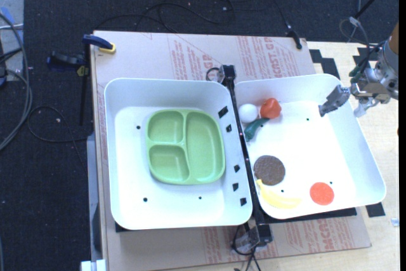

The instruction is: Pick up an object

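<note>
My gripper [347, 105] hovers over the far right corner of the right bin [355, 136], open, with nothing between its fingers. Several small items lie in that bin, all to the gripper's left or nearer the front. A white ball [247, 112], a red-orange piece [271, 108] and a dark teal piece [254, 129] cluster by the bin's left wall. A brown round disc [269, 169], a yellow banana [279, 198] and an orange-red disc [321, 193] lie along the front.
The left bin [124, 136] holds a light green divided plate [186, 146]. A black divider strip [236, 136] runs between the bins. Cardboard [190, 54] lies under both bins, with cables and a clamp [98, 43] beyond.
</note>
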Motion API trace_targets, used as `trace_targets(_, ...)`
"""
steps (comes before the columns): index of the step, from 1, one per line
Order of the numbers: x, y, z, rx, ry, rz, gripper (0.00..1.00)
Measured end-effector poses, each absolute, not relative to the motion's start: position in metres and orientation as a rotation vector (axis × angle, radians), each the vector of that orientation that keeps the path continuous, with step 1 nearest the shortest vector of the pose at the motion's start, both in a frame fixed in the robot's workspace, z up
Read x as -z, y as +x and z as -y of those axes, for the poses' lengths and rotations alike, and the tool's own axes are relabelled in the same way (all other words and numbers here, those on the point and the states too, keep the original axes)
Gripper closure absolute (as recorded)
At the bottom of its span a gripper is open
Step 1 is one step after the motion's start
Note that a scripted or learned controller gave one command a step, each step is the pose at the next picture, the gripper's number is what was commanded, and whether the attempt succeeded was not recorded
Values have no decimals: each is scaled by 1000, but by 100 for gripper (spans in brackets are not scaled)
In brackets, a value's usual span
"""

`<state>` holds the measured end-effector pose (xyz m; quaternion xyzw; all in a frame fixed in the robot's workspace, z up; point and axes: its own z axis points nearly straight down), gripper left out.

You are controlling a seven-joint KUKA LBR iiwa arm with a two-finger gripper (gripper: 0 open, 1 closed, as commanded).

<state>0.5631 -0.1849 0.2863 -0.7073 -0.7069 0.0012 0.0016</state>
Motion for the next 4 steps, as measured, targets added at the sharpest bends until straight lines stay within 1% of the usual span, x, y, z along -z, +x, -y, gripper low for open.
trace_targets(1, -288, 564, 185, 0, -2222, 2222, 0)
trace_targets(3, -169, 561, 197, -5, -2218, 2218, 0)
trace_targets(4, -127, 562, 197, -3, -2219, 2219, 0)
